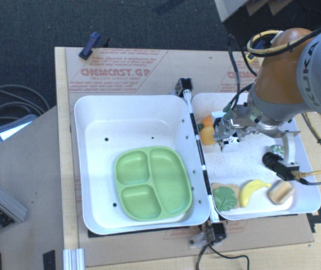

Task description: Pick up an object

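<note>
gripper low over right bin, orange thing just to its left

i've got the gripper (227,133) down in the upper left part of the right bin (312,198), close to the divider between the two bins. can't tell the gripper's state from here, the wrist hardware blocks it and it's too small and cluttered to read.

nearest candidate is a small orange object (207,135), maybe a toy fruit, sitting against the right bin's left wall, just beside the gripper on its frame-left side. roundish, no clear long axis. i can't tell if it's touching the gripper or just next to it; not visibly held.

other options lie along the lower edge of the same bin: green round piece (224,198), banana (251,189) with its long axis slanting up to the right, and a tan bread-like piece (280,193). all well below the gripper in frame.

left bin (93,117) holds a green divided plate (151,183), well apart from the arm.

my call: the move hinges on a short shift frame-left toward the orange object; the wall could get in the way.
</note>
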Action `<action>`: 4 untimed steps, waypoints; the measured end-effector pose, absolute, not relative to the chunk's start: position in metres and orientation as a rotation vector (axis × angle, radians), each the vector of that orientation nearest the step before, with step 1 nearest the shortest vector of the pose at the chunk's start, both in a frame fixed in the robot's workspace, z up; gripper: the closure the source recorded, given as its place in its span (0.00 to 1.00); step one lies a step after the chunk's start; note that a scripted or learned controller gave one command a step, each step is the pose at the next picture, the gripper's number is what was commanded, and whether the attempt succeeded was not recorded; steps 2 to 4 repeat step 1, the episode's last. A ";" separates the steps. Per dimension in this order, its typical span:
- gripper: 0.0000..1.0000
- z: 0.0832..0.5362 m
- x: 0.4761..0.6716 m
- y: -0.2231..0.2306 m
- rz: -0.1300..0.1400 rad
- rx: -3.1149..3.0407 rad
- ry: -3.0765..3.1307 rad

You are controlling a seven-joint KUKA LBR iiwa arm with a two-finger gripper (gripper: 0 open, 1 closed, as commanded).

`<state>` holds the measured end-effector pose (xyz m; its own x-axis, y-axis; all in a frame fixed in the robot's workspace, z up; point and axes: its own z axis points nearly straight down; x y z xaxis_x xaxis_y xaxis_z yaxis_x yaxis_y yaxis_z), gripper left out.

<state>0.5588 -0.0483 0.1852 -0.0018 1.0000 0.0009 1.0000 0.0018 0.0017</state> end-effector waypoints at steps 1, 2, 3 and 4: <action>1.00 0.223 0.545 -0.009 0.002 2.220 2.222; 1.00 0.223 0.545 -0.009 0.002 2.220 2.222; 1.00 0.223 0.545 -0.009 0.002 2.220 2.222; 1.00 0.223 0.545 -0.009 0.002 2.220 2.222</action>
